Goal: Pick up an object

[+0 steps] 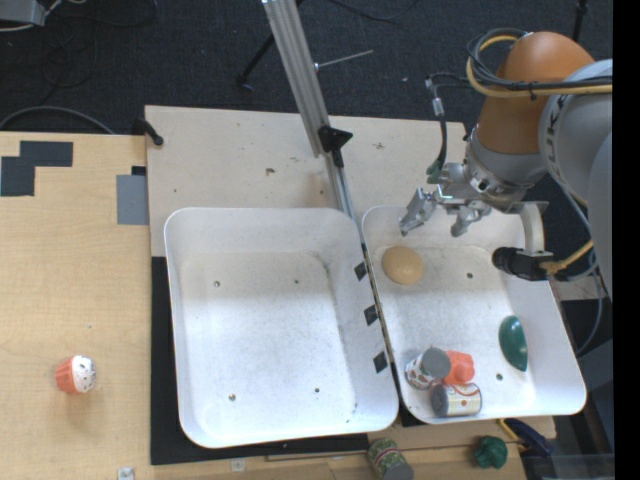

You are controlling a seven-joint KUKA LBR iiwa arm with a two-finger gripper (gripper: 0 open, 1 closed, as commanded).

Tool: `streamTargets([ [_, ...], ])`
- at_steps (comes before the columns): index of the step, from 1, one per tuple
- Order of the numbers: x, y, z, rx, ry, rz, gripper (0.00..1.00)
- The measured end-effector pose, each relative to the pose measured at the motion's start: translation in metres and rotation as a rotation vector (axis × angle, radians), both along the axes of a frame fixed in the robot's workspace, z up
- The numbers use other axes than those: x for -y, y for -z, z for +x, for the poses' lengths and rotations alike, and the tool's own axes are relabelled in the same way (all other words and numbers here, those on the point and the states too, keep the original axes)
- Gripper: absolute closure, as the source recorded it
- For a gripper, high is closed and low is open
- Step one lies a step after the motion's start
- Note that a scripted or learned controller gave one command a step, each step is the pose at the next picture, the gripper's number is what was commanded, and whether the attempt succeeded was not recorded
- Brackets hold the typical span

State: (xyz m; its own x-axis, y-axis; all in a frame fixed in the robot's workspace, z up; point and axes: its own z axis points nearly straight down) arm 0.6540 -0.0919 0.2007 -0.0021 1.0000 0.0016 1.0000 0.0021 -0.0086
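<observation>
Two bins side by side on bench: left bin [200,230], right bin [560,393]. Gripper [440,218] over right bin's far edge, fingers spread apart, nothing between them. Round object [403,265] in right bin, just in front of gripper. Oval object [513,341] near right wall. Cluster of maybe three small items [442,378] at near edge. Small toy [76,374] on bench, well left of bins.

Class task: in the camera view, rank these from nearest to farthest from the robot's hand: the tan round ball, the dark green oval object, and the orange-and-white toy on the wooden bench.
Measured from the hand:
1. Tan round ball, just below it in the right bin.
2. Dark green oval object, by that bin's right wall.
3. Orange-and-white toy, far left on the wooden bench.
</observation>
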Motion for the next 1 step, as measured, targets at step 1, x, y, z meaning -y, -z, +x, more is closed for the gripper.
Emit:
streamTargets([
  [1,0.0001,-0.0033,0.0010,0.005,-0.001,-0.001,0.00],
])
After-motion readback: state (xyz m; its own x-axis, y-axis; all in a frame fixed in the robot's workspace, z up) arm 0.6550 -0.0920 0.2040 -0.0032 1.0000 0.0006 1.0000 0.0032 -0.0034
